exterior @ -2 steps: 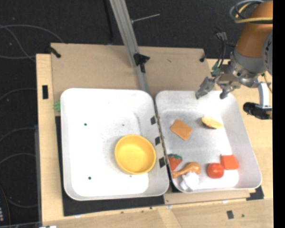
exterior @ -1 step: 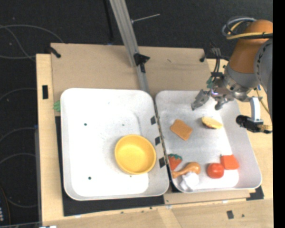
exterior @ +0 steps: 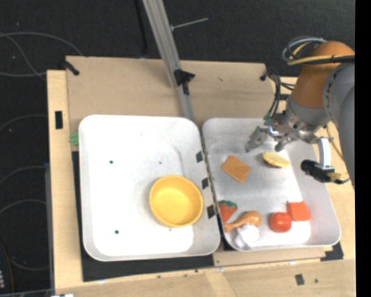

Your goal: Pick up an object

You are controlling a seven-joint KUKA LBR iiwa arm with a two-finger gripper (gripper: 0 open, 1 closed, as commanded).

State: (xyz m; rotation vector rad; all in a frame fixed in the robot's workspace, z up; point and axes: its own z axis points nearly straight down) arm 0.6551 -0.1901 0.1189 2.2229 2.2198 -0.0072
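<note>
Two shallow white bins were seen side by side on the bench [exterior: 123, 85]. In the left bin [exterior: 111, 141], a yellow bowl [exterior: 175, 201] was recorded upright at lower right, near the divider. In the right bin [exterior: 260, 190], the gripper [exterior: 270, 142] was observed at upper centre, fingers spread, nothing between them. A pale yellow piece [exterior: 276, 160] lay just below it. An orange-brown slab [exterior: 235, 168] was noted left of that piece. Along the lower edge were logged a carrot-like item [exterior: 227, 211], a white object [exterior: 248, 234], a red round item [exterior: 280, 222] and an orange block [exterior: 299, 211].
</note>
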